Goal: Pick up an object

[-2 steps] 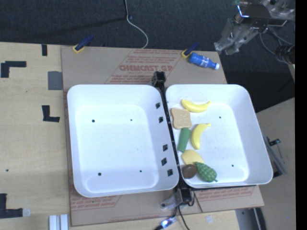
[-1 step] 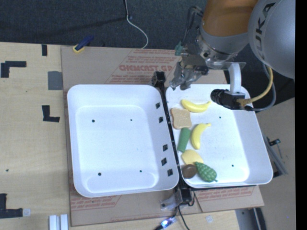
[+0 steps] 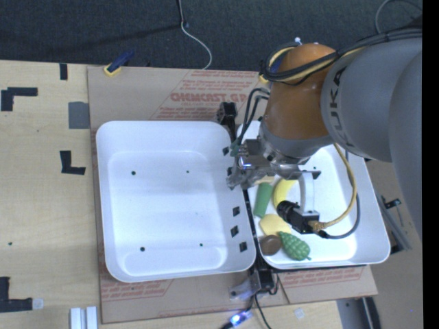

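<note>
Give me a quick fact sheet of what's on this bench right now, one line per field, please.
arm: grey arm with orange band, reaching in from the right, over the right bin
gripper: gripper low at the right bin's left edge; grasp unclear
left bin: left bin, white, shallow
right bin: right bin, holds the items
items: green cylinder, yellow piece, brown piece, green bumpy piece
surface: cardboard sheet under both bins
</note>
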`<state>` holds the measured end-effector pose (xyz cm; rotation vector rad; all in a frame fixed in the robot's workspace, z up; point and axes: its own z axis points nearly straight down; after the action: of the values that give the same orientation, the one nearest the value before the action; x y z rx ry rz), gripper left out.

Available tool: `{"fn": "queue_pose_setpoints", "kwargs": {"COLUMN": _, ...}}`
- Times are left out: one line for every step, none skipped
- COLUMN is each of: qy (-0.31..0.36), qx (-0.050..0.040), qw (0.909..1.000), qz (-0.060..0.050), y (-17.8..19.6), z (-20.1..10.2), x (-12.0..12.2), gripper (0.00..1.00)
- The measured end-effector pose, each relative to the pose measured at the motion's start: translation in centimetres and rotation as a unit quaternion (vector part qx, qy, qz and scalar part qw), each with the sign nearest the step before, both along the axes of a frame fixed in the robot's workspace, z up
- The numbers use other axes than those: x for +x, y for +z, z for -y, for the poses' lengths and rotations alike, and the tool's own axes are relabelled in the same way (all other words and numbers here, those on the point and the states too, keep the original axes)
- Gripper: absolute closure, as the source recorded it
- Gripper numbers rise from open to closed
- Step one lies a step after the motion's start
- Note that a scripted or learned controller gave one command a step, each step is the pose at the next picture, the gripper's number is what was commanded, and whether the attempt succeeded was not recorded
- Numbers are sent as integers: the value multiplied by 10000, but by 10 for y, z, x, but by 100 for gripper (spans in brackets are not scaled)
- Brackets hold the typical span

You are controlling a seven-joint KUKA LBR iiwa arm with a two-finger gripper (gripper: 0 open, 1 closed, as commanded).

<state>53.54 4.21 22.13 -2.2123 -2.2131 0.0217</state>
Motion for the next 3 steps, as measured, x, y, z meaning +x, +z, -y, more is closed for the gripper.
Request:
{"fn": "queue_pose_setpoints", "kwargs": {"qy": 30, "qx": 13, "qw": 9999, "qz": 125, "y": 67, "z": -44, "x": 57, "gripper": 100}}
{"fn": "queue_pose_setpoints", "kwargs": {"qy": 35, "qx": 5, "qw": 10000, "qz": 47, "y": -2, "z": -107, "x": 22, "gripper": 100}}
{"fn": "queue_pose_setpoints", "kwargs": {"qy": 40, "qx": 2, "qw": 10000, "qz": 40, "y": -53, "z": -174, "x": -30, "gripper": 100}}
